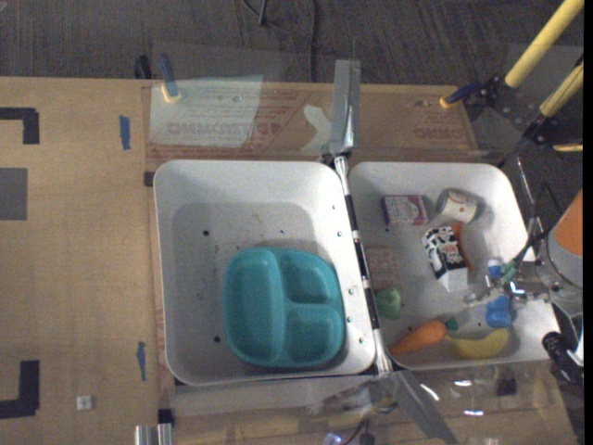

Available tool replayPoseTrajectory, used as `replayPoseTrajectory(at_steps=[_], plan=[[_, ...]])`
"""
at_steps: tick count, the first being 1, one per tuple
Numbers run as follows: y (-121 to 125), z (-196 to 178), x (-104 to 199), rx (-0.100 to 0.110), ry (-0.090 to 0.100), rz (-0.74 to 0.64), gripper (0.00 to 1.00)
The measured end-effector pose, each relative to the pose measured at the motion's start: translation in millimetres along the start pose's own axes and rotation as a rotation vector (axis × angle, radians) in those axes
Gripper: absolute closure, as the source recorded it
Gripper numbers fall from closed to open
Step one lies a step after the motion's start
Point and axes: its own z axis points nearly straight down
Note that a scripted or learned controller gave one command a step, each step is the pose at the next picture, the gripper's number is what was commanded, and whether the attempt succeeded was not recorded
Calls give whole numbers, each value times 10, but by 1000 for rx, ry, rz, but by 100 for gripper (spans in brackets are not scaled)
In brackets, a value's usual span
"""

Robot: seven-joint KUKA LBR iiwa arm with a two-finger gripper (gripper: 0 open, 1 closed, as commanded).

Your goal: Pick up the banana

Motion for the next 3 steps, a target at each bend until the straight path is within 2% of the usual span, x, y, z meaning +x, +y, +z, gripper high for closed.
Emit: replayPoseTrajectory(at_steps=[1,2,3], plan=[[9,-109,-33,-7,-7,4,100],[-5,-2533,76,-9,-14,-189,100],[-13,-2496,96,-7,-13,-179,100]])
